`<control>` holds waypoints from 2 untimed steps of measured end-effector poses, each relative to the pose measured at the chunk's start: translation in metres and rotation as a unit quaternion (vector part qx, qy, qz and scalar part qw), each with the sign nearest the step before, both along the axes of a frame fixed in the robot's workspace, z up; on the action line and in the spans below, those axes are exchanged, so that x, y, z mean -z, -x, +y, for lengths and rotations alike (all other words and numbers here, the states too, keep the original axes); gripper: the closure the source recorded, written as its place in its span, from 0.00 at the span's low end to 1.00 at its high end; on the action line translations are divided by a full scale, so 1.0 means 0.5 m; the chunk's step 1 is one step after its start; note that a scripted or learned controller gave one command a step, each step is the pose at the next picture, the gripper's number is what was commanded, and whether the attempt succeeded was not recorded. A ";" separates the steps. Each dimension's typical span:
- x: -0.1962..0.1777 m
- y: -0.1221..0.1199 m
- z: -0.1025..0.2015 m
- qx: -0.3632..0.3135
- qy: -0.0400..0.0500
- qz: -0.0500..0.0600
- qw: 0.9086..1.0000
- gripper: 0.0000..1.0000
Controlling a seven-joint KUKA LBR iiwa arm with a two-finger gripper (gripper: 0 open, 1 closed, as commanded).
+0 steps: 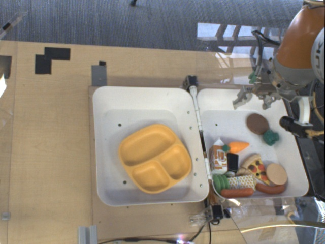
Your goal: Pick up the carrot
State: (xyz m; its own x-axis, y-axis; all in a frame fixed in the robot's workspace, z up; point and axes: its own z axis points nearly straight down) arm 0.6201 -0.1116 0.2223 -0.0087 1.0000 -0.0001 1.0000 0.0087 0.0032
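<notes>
Claw [254, 98] hangs over the far edge of the right bin [223, 117], fingers spread apart, nothing between them. Arm [299, 39] comes in from the right, orange band showing above the wrist.

Carrot [237, 147] lies in the right bin, near the divider between the bins, about mid-depth, well apart from the claw. It's touching the top of a small carton [218, 156]; a black block [232, 162] sits just below it.

Other stuff in the same bin: brown disc [258, 123] and a green piece [271, 137] toward the far right, pizza slice [254, 165], tan round cookie [277, 174], sausages [237, 192] along the near edge, green ridged item [220, 181] at the near-left corner.

Left bin [109, 111] carries a yellow divided plate [155, 158], sitting tilted, roughly centre.

Both bins sit on the wooden table [45, 151].
</notes>
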 end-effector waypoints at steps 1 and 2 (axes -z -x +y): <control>0.268 0.019 -0.059 -0.131 0.001 -0.003 0.991 0.00; 0.264 0.151 0.040 -0.117 0.002 -0.007 0.993 0.00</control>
